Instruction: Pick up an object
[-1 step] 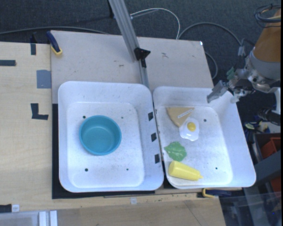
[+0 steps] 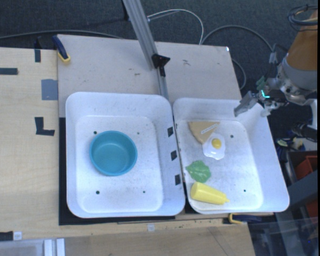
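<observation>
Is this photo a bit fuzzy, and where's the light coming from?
In the camera view, lighting is soft and even, with faint shadows; the blue bowl casts hardly any. The white bins look bright but not glaring. The gripper at the right is soft and blurred, and the whole picture is low in detail; the light's source cannot be told.

Grey metal pole (image 2: 143, 28) slanting over bench, blue-and-yellow clamp (image 2: 61, 49) at board corner, cables (image 2: 202, 28) on dark floor
</observation>
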### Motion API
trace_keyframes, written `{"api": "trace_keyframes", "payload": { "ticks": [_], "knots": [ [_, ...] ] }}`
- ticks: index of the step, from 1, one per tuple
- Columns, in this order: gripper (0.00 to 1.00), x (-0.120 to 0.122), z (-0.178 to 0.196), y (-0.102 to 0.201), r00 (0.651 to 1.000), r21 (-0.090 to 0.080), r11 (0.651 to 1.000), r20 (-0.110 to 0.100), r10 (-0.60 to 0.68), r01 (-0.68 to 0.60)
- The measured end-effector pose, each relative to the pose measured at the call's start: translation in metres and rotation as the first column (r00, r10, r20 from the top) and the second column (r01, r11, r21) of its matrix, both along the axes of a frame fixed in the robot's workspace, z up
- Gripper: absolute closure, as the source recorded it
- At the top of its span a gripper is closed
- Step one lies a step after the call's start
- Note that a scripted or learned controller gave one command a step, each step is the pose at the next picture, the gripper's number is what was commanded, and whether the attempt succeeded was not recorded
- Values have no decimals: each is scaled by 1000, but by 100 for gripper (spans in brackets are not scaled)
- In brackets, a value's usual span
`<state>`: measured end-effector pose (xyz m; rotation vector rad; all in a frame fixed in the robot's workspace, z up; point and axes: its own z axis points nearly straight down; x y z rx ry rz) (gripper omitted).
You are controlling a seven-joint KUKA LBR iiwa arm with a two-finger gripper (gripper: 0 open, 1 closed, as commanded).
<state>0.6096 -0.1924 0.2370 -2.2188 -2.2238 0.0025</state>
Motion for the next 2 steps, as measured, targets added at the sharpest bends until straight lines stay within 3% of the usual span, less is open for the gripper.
{"api": "trace_keyframes", "payload": {
  "ticks": [2],
  "knots": [
    [0, -9, -106, -4, 1000, 1, 1000, -5, -1, 1]
  ]
}}
